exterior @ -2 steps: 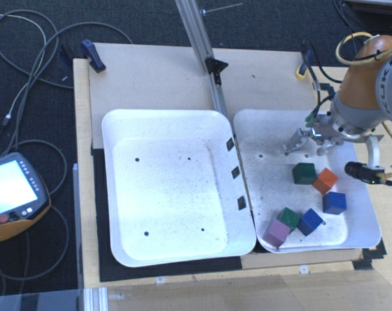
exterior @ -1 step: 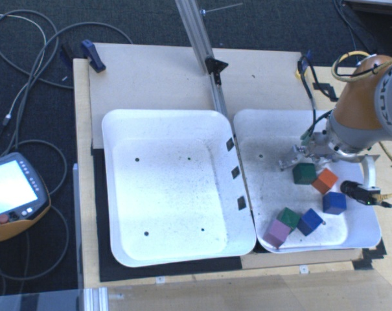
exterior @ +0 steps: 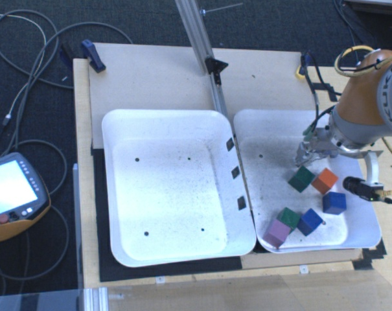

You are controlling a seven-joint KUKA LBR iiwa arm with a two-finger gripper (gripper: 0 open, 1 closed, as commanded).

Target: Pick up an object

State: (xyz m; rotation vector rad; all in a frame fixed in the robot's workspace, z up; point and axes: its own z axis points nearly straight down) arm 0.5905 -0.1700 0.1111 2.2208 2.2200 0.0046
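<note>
Arm: the gripper (exterior: pixel 309 155) hangs low over the right bin (exterior: pixel 260 131), just up and left of the nearest blocks.
Fingers: they point down toward the bin floor, but they are small and blurred — I cannot tell whether they are wide or narrow, and no block shows between them.
Nearest targets: a dark green block (exterior: pixel 301 179) lies just below the fingertips, with an orange block (exterior: pixel 324 181) touching or almost touching its right side.
Other blocks: a blue block (exterior: pixel 334 203) sits near the right wall; lower down a second green block (exterior: pixel 288 217), another blue block (exterior: pixel 310 221) and a purple block (exterior: pixel 277 232) huddle by the front rim.
Left bin (exterior: pixel 118 128): bare white floor with a few dark specks.
Step in hand: likely lining up on the dark green block — nothing lifted yet.
Doing it well: centre over the green block first, and turn the wrist so one finger does not land on the orange neighbour.
Risk: a descent from the present spot could clip the block's upper edge and push it into the orange one.
</note>
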